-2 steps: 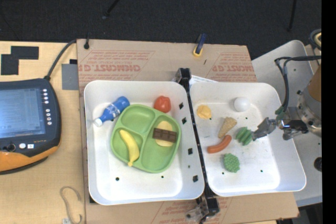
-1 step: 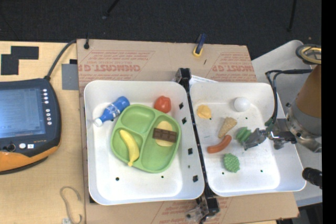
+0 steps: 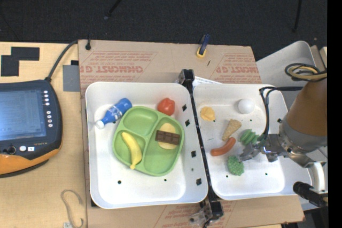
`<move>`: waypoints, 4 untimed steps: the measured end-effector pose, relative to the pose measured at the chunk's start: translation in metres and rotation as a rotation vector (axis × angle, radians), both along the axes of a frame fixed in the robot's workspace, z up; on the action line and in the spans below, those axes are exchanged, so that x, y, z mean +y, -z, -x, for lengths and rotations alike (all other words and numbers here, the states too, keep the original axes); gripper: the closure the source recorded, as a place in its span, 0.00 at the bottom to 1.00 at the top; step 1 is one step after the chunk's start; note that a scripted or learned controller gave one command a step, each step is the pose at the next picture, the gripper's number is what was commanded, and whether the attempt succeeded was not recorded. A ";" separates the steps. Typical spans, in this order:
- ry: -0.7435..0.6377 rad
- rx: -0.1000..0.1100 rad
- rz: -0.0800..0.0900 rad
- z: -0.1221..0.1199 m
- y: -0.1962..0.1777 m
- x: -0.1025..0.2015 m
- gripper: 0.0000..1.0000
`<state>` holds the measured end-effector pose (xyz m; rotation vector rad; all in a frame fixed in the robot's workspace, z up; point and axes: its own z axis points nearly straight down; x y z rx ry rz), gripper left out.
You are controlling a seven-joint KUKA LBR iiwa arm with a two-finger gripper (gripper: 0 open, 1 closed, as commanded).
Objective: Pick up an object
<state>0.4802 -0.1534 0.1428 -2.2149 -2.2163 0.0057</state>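
A tan counter [image 3: 32,184] is lying under a dark floor backdrop, carrying two white bins side by side on cardboard. Nearest, at five o'clock, the jaws [image 3: 250,153] are hanging low in the right bin [image 3: 267,181], just beside a green broccoli [image 3: 235,165] and a red sausage [image 3: 223,147]; whether they are apart or together cannot be told, and nothing is showing between them. The arm [image 3: 309,115] is reaching in from three o'clock. Farther back in that bin are sitting a second green piece [image 3: 248,137], a cone [image 3: 231,128], a yellow lump [image 3: 207,114] and a white ball [image 3: 246,105]. In the left bin [image 3: 101,184] a green plate [image 3: 147,160] is holding a banana [image 3: 132,149] and a brown bar [image 3: 168,138]; a blue bottle [image 3: 114,112] and a red pepper [image 3: 166,106] are lying beyond it. At nine o'clock a tablet [image 3: 24,120] is resting.
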 end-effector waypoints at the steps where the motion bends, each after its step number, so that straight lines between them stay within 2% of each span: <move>1: -0.002 -0.005 -0.006 -0.002 0.050 0.004 0.00; 2: 0.005 -0.014 -0.004 -0.004 0.035 0.002 1.00; 3: 0.000 -0.011 0.004 -0.010 -0.026 0.004 1.00; 4: 0.000 -0.011 0.004 -0.011 -0.078 0.003 1.00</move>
